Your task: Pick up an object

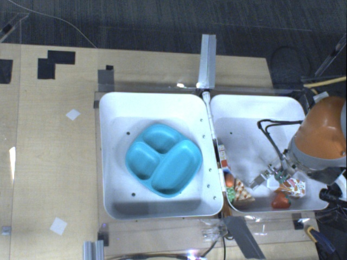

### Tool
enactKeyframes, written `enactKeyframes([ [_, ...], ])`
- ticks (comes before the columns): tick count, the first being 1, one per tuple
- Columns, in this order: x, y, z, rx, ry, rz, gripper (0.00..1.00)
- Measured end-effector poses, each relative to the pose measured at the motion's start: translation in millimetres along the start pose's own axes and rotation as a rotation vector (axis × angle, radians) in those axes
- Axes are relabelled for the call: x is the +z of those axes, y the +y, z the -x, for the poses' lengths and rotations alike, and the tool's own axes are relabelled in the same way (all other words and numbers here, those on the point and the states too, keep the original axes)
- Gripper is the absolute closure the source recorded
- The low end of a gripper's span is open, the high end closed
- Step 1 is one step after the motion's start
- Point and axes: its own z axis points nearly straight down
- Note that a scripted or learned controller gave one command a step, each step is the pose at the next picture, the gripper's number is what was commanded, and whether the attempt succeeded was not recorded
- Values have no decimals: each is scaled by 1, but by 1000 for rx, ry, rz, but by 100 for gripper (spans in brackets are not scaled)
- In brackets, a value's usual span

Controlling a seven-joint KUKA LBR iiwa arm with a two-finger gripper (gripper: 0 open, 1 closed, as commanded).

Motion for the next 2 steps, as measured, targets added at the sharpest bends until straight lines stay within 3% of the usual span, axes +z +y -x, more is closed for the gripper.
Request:
enactKeyframes([
  [1,0,-5,8,-122,-1,3,0],
  [2,-47,21,-30,-569,6,-2,0],
])
